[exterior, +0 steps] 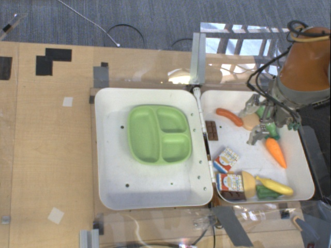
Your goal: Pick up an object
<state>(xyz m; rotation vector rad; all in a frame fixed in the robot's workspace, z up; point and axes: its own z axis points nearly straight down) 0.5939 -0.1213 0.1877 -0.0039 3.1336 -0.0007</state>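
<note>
Orange and grey, the arm comes in from the right over the right bin (309, 187), and its gripper (262, 127) hangs low above the bin's upper middle. The metal fingers (256, 136) point down and to the left, but whether they stand apart or together I cannot tell, since the wrist and cables crowd them. Nothing is plainly seen between them. Just beside the fingertip lies a toy carrot (276, 152), smooth orange plastic, tapered, with a green top tucked near the gripper. To its left is a pale beige rounded piece (250, 121), partly hidden by the gripper, and beyond it a glossy orange-red toy sausage (229, 117), curved. A dark brown chocolate bar (211, 130), flat and rectangular, lies against the bin's left wall. Lower down sit a small printed packet (227, 158), a flat printed carton (230, 182), a yellow toy banana (275, 185) and a green piece (265, 192) just under it. The left bin (111, 190), white and shallow with rounded corners, holds a light green divided plate (158, 134) with three compartments, matte plastic.
</note>
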